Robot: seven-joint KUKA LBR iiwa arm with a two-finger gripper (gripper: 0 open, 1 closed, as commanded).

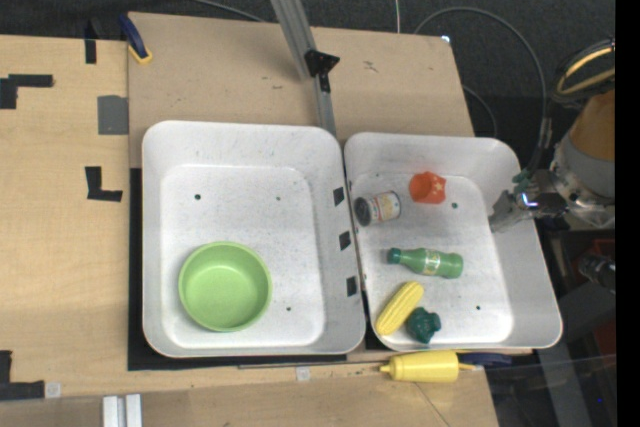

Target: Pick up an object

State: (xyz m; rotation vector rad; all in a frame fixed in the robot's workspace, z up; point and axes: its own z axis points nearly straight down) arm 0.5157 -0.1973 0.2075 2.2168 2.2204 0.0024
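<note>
Objects: a small silver tin can (378, 208), red plastic piece (428, 187), green plastic bottle (427, 262), yellow corn cob (398, 306) and dark green lump (424, 325) are lying in the right white bin (525, 310).
Left white bin (160, 165): holding a lime green bowl (225, 286).
Gripper (512, 205): hovering over the right bin's right rim; whether the jaws are open, cannot tell.
Tabletop (230, 65): a yellow plastic bottle (425, 368) is lying at its front edge.

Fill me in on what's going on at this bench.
A robot arm is set to pick up an object from two white bins. Its gripper sits at the right rim of the right bin, with nothing visibly held. That bin holds a small can, an orange-red toy, a green bottle, a corn cob and a dark green piece. The left bin holds a green bowl. A yellow bottle lies outside, on the bench.
</note>
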